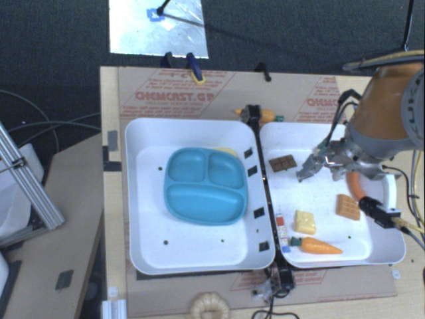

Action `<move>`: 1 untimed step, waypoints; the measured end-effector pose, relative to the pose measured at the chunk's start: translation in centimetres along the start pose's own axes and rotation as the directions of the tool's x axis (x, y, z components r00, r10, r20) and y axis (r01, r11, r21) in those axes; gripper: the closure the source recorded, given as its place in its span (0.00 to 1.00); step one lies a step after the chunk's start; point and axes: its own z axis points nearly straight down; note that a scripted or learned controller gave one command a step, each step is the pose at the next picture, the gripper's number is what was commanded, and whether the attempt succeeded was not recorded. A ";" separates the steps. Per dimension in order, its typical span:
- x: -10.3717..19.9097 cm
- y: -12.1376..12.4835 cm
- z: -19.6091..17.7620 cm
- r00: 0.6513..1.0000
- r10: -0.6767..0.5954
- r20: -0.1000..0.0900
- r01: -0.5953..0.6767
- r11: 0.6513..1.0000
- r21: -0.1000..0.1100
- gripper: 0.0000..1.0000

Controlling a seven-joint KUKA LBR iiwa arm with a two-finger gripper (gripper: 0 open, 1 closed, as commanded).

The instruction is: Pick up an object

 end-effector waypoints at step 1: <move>-0.9 -0.4 5.0 1.000 0.000 0.000 0.000 1.000 -0.001 0.00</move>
